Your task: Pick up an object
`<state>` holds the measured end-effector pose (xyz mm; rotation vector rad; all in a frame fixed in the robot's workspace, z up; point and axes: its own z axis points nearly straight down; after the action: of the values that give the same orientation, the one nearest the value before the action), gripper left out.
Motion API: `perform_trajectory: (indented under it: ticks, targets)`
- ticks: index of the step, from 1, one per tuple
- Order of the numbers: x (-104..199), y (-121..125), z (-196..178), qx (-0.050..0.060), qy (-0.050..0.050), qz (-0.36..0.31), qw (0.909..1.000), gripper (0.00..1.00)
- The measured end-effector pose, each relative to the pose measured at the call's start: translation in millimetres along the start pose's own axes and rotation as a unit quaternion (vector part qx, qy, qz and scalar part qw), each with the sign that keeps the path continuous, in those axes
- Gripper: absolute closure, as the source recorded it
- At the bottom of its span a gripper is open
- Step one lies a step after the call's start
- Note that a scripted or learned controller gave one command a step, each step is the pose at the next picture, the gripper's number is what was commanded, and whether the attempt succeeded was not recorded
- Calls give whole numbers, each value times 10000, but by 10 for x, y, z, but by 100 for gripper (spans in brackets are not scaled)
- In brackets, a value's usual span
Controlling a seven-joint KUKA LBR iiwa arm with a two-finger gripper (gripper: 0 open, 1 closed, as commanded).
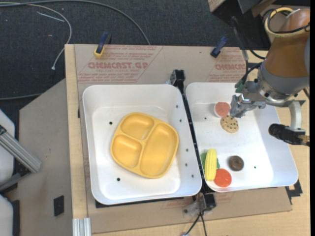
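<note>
Nearest the camera and well below the gripper [237, 110], at the front rim of the right bin [275, 173]: a red tomato [223, 177], touching a yellow corn cob [210, 163] just above it, and beside them a small dark brown doughnut [236, 163], a little apart. All three well clear of the gripper, with bare white floor between.

Well off to the gripper's left, across the black divider, in the left bin [98, 132]: a yellow sectioned plate [144, 144] with three compartments, lying flat and alone.

Directly under the gripper, touching or almost touching its tips: a speckled cookie [230, 124], flat on the bin floor. Not seen between the fingers; whether fingers spread or closed, cannot tell, since viewed from above and bunched into grey metal.

Just to the gripper's left and slightly farther back: a pinkish round slice [221, 108], close beside the cookie, crowding that side of the approach.

Behind the gripper, rising to the right: grey arm with orange band [290, 38]. Farther still, brown tabletop [147, 63] with two blue clamps [102, 43] at its far edge.
</note>
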<state>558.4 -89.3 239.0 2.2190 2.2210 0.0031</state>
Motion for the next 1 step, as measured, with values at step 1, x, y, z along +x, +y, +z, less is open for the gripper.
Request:
perform_trajectory:
  ticks: [1]
  targets:
    - [512, -172, -73, 28, 20, -26, 10000, 100]
